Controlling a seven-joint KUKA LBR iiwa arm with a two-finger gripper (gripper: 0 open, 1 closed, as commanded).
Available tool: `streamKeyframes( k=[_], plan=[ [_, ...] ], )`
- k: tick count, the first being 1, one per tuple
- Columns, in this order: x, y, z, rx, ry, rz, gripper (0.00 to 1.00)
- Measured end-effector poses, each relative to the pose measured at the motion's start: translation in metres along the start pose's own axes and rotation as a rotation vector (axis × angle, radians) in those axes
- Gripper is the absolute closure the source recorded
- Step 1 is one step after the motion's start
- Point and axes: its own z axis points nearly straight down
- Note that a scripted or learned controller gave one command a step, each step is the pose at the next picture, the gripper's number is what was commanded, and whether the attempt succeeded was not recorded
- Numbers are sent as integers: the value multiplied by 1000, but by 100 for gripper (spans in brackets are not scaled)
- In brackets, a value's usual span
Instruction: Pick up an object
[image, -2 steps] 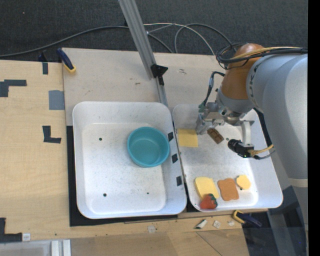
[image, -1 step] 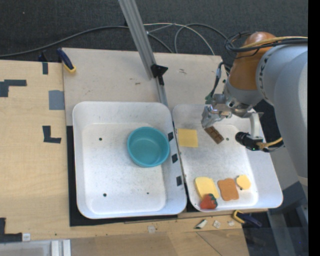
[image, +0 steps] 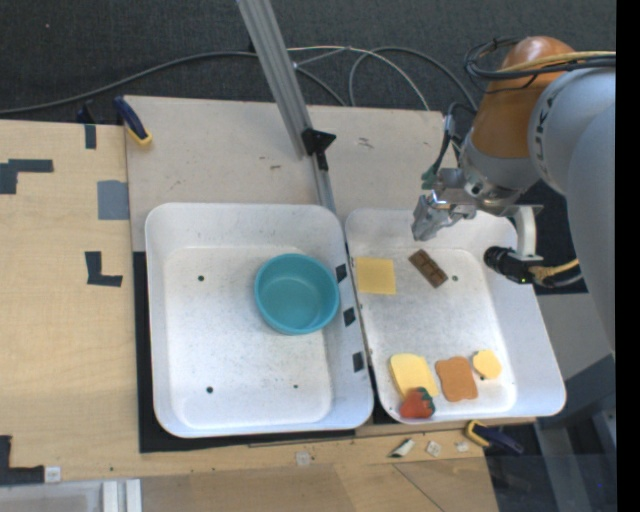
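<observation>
My gripper (image: 428, 226) hangs over the far end of the right bin (image: 520, 330), just above and left of a small brown chocolate bar (image: 428, 268). Nothing shows between its fingers. A pale yellow cheese square (image: 376, 276) lies left of the bar, near the bin's left wall. At the near end of that bin lie a yellow piece (image: 409, 371), a red strawberry (image: 418, 404), an orange toast-like slice (image: 457, 379) and a small yellow round piece (image: 487, 364).
The left bin (image: 190, 330) holds a teal bowl (image: 295, 292) near its middle right. A grey slanted pole (image: 285, 90) with a black clamp crosses above the gap between the bins. Cables lie on the dark floor behind the bench.
</observation>
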Motion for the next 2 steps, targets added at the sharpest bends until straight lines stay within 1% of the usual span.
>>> streamKeyframes(
  k=[1,2],
  plan=[
    [0,1,-53,0,0,0,100],
    [57,-1,-60,3,2,-5,100]
  ],
)
